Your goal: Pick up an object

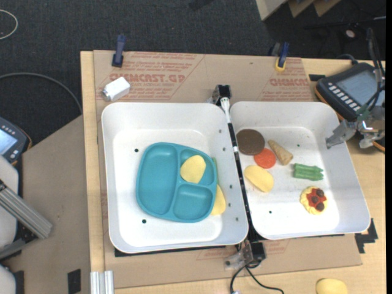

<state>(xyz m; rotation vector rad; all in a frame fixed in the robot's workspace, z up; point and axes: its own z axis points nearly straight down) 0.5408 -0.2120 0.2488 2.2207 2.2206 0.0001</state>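
1. Tool (335, 138): at the right bin's (343, 225) upper right rim; whether it is open cannot be told.
2. Toy foods lie mid-right: brown disc (250, 141), green piece (307, 172).
3. Surface (184, 72) board, upper frame: red print, partly legible "CAST".

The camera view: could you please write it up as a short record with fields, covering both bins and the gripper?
left bin: holds a blue divided tray
on tray: a yellow piece in its upper right compartment
beside tray: another yellow piece at its right edge
right bin: brown disc, orange-red disc, tan cone, green piece, yellow lump, small pizza-like piece
gripper: at the right bin's upper right rim, holding nothing visible
bench: small white block above the left bin
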